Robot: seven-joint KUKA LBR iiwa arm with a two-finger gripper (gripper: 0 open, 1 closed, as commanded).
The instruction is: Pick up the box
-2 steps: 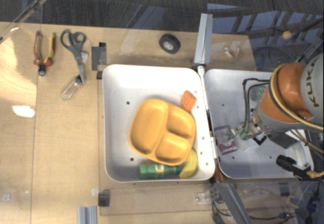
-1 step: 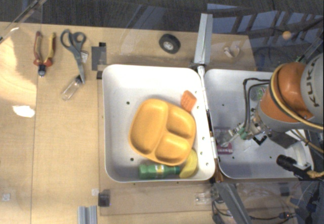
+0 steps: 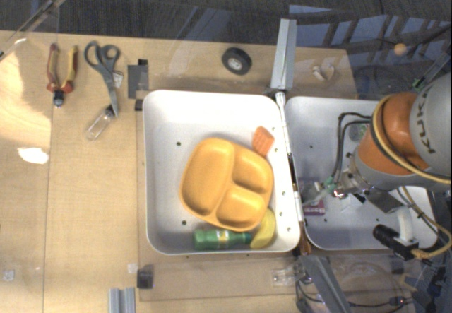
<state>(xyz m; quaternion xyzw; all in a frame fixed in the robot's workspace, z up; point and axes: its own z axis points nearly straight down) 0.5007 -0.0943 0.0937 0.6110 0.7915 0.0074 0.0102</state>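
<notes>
A small flat whitish box with a magenta stripe [image 3: 313,210] lies in the right bin [image 3: 321,128], close to that bin's left wall. My gripper [image 3: 319,191] hangs low just above the box and slightly behind it, at the end of the grey arm with the orange band [image 3: 385,142], which reaches in from the right. A greenish bit shows at the gripper's tip. I cannot make out whether it touches the box.
The left bin [image 3: 166,163] holds a yellow divided plate [image 3: 227,183], an orange piece [image 3: 263,140], a green bottle [image 3: 220,237] and a yellow fruit [image 3: 265,230]. Scissors [image 3: 106,68], pliers [image 3: 59,71] and a tape roll [image 3: 236,60] lie on the bench behind.
</notes>
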